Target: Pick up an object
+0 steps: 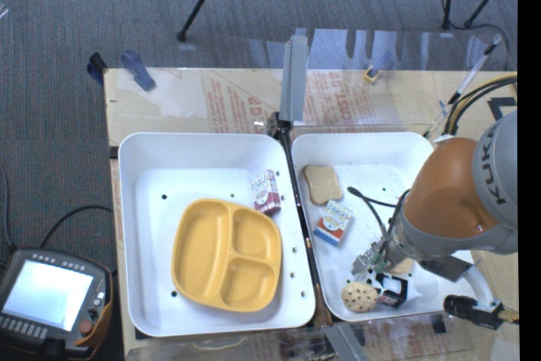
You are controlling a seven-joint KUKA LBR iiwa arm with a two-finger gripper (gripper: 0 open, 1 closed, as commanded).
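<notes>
1. Two shallow white bins are sitting side by side on a cardboard-covered surface (194, 93), seen from above at a slant. The left bin (144, 156) is taking up the 9 o'clock half of the scene, the right bin (380, 144) the 3 o'clock half.
2. A yellow divided tray (226, 254) is lying flat in the left bin, with a small red-and-white carton (266, 191) lying just beyond its 1 o'clock corner, near the wall between the bins.
3. In the right bin, a tan slice of toy bread (322, 183) is lying toward 11 o'clock, and a small blue-and-white carton (333, 223) is resting just below it, toward 6 o'clock.
4. A toy cookie with dark chips (359, 297) is sitting at the bin's 6 o'clock edge. It is the nearest candidate for picking.
5. The grey arm, with its orange band (448, 190), is reaching in from 3 o'clock and bending down over the bin's lower part, probably to work among the loose objects there.
6. The gripper (380, 270) is hanging just beside the cookie, at its 1 o'clock. Whether the jaws are open or closed cannot be told; the wrist is blocking them.
7. Nothing is visibly being held.
</notes>
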